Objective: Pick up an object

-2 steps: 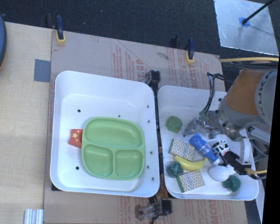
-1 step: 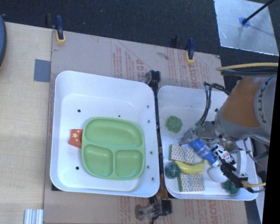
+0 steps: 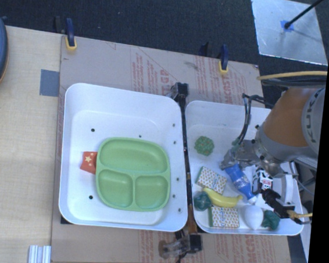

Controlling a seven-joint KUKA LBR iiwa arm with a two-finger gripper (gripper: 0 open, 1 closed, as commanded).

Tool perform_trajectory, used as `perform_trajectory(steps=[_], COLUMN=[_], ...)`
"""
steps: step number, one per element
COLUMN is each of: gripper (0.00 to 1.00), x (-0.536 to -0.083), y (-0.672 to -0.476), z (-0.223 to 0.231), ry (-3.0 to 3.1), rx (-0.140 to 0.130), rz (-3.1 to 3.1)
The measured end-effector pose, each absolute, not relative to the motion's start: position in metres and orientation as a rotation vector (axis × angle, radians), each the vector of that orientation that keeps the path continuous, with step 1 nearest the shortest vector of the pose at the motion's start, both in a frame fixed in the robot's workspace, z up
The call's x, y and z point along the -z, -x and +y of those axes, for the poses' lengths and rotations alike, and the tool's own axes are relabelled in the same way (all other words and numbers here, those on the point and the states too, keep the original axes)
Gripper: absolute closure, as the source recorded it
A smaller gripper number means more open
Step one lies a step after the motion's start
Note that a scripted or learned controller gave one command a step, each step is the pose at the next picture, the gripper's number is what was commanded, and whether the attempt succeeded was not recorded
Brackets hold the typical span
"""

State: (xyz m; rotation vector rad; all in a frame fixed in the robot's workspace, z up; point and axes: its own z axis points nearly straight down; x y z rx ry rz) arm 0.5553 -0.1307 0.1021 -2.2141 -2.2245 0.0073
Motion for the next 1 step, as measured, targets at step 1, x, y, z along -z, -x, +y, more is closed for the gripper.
perform_trajectory(steps=[1], gripper=[1.0], x=[-0.1968], y=[-0.5188], z=[-0.0447], ry=[2.207], rx=[0.008], rz=[-2.236])
